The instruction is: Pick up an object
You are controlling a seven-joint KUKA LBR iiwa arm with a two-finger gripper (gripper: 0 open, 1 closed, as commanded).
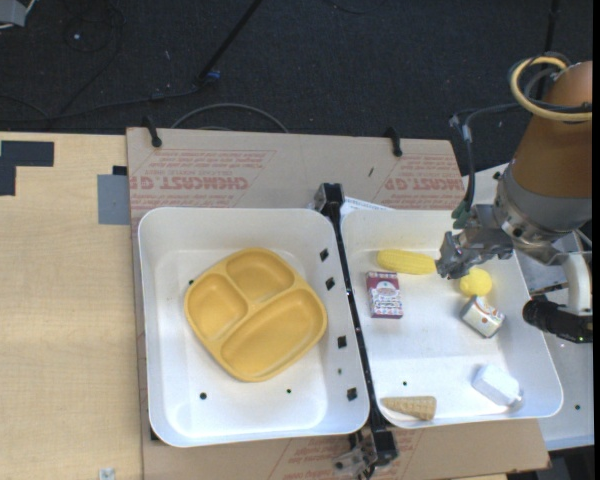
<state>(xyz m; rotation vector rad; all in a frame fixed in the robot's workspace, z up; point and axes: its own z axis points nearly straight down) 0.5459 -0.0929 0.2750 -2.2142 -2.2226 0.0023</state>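
White plastic is forming both shallow bins in the camera view, and they are sitting side by side on a cardboard sheet (pixel 280 173) printed with red lettering. The left bin (pixel 170 368) is holding a yellow divided plate (pixel 256 313) with three compartments, lying flat near the bin's middle.

The right bin (pixel 435 363) is carrying several small things. A corn cob (pixel 405 261) is lying on its side toward the far wall. A small red-and-white box (pixel 384 295) is resting flat just in front of the cob, near the divider between the bins. A yellow lemon-like ball (pixel 476 284) is sitting to the right of the cob, and a small silver-and-white object (pixel 482 317) is lying just in front of it, close to touching. A white block (pixel 497 386) is lying toward the near right corner, and a tan wedge (pixel 409 407) is resting against the near rim.

Reaching in from the right, the grey arm (pixel 550 183) with its orange band is hanging over the right bin. The gripper (pixel 458 258) is hovering between the corn cob's right end and the yellow ball, right beside both. Dark and small against the bin, its jaws are not showing clearly enough to tell whether they are spread or pressed together, and nothing can be seen held between them.
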